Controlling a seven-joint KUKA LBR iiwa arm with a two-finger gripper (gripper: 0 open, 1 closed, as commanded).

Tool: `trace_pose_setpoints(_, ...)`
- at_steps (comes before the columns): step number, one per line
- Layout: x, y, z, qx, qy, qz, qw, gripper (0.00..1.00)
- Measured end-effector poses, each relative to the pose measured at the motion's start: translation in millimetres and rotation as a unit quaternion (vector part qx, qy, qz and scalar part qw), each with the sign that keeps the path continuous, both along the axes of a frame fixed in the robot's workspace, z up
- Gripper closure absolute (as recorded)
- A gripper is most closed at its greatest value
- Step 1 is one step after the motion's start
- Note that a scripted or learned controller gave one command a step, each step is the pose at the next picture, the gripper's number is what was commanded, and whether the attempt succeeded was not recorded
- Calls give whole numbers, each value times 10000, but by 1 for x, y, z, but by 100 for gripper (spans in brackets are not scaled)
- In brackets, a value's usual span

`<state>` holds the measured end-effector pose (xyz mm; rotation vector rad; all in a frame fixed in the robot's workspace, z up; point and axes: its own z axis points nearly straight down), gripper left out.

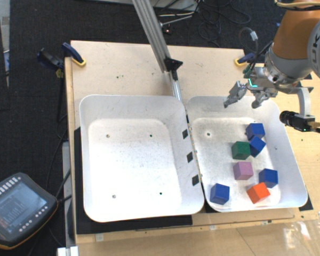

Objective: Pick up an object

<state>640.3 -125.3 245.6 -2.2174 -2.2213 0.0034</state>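
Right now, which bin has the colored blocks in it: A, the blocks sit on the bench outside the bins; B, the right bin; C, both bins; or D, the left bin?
B: the blue, green block, purple block and orange block all lie inside the right bin, below the pincer.

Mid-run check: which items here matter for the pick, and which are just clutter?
For the job: gripper, right bin, blue cubes, green cube, purple cube, orange cube.

Lying about: left bin, teach pendant, clamps.
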Motion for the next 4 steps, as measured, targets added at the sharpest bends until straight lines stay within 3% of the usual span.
trace_pose_setpoints(1,0,0,2,-5,-11,4,10000,0)
trace_pose_setpoints(4,7,-11,-153,-1,4,-11,10000,0)
